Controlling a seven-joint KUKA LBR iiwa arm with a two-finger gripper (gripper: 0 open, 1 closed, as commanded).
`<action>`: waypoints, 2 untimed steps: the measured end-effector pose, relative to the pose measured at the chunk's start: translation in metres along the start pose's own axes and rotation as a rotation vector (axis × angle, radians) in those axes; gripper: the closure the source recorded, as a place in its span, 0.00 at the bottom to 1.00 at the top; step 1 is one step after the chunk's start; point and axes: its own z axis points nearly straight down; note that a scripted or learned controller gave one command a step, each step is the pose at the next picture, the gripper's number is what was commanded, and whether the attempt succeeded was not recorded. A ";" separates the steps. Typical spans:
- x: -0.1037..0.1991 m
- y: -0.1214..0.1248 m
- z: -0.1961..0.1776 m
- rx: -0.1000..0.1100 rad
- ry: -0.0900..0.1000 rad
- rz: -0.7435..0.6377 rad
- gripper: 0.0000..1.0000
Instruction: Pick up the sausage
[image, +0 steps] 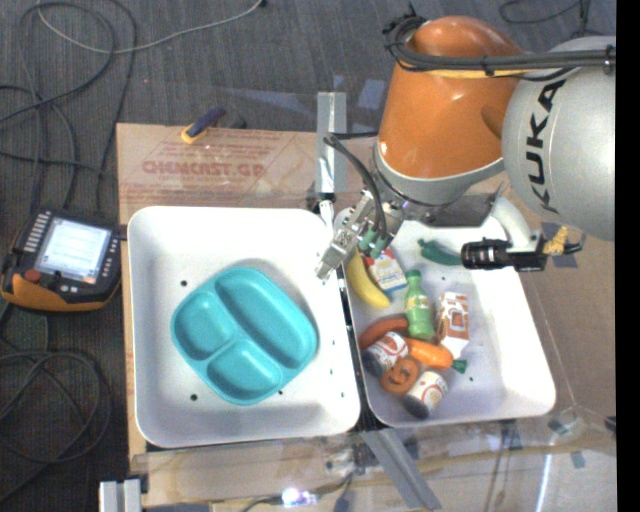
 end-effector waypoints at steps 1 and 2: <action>0.026 0.030 -0.010 -0.001 -0.002 -0.470 1.00; 0.057 0.032 0.027 -0.002 -0.001 -0.863 1.00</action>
